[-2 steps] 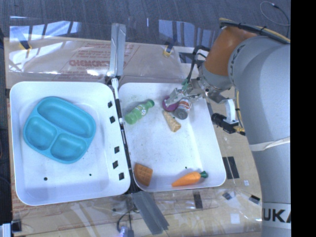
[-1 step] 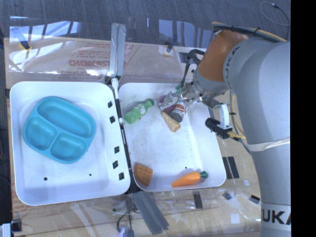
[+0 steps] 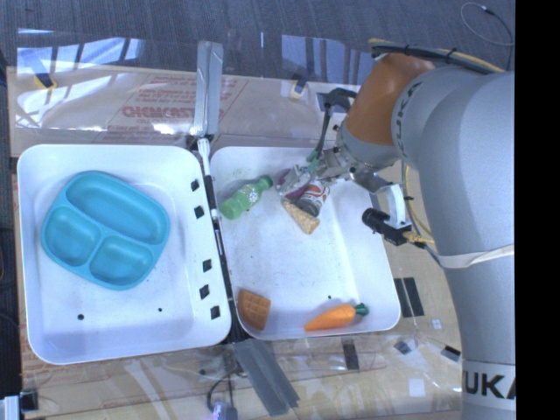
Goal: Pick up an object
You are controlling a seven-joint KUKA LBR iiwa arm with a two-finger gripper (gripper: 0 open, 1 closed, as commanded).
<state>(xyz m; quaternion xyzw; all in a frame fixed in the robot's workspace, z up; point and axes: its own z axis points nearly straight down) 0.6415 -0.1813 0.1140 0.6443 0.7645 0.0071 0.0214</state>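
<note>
**Ana:** Bins side by side on the bench, seen from above at a slant. The left bin (image 3: 52, 322) carries a blue divided plate (image 3: 105, 230), three compartments, lying flat toward its left half.

**Ben:** And the right bin (image 3: 289, 269)?

**Ana:** Four things in it. A green bottle (image 3: 244, 198) lies on its side near the upper left corner, just beside the divider. A waffle-patterned brown piece (image 3: 254, 306) sits at the lower left corner. A toy carrot (image 3: 332, 317) lies along the lower edge, green top pointing right. Up top there's a crumpled multicoloured packet (image 3: 306, 195), with a tan wedge (image 3: 303, 219) touching its lower end.

**Ben:** Where's the arm?

**Ana:** The grey arm (image 3: 464, 164) reaches in from the right, orange band (image 3: 381, 99) above the wrist. The gripper (image 3: 322, 166) hangs over the upper part of the right bin, right at the packet's top end.

**Ben:** Fingers open or closed?

**Ana:** Cannot tell; the wrist and clutter hide them, and I can't say whether they touch the packet.
</note>
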